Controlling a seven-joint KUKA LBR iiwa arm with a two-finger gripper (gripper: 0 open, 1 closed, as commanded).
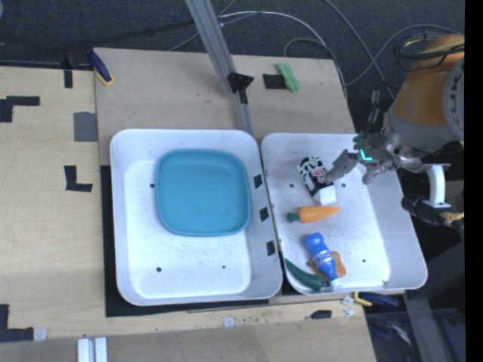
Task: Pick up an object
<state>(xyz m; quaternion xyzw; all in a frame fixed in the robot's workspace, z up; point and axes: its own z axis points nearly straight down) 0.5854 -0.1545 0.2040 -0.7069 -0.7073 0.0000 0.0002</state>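
Observation:
My gripper hangs over the upper right part of the right bin, open, with nothing between its fingers. Its left finger reaches toward a small black-and-white toy. A white block lies just below that fingertip. Further down is an orange carrot. A blue bottle rests near the bin's front, over a flat orange piece and beside a dark green item.
The left bin holds a teal square plate. A grey metal pole slants up from between the bins. Cables loop over the dark floor behind the right bin. A green clip lies on the bench at the back.

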